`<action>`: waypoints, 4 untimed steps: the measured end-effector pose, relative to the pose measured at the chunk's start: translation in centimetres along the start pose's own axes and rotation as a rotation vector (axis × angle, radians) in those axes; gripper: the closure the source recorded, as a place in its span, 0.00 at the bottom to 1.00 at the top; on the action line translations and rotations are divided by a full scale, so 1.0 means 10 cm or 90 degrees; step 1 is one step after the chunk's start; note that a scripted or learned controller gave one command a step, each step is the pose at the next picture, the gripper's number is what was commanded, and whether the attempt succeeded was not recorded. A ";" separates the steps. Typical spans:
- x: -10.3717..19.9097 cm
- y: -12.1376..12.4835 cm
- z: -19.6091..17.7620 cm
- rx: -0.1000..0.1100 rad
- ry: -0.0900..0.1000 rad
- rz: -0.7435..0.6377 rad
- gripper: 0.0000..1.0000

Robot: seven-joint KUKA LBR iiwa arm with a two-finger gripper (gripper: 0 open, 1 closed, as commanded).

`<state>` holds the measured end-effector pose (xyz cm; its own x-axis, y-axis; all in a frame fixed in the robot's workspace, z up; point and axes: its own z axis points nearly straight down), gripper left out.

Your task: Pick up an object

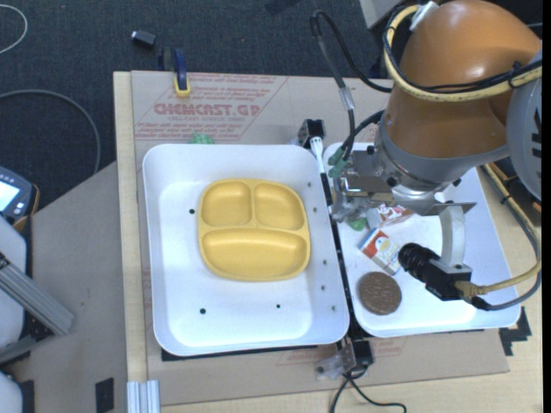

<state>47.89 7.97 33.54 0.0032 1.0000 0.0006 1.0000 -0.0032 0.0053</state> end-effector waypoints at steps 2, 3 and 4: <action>-0.37 0.70 1.24 0.005 -0.001 0.001 1.00; -0.34 0.68 1.09 0.003 0.000 -0.001 1.00; 0.39 0.04 0.41 0.001 0.001 -0.007 1.00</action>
<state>48.35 11.91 29.47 -0.0074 1.0000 0.0029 1.0000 0.0074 0.0033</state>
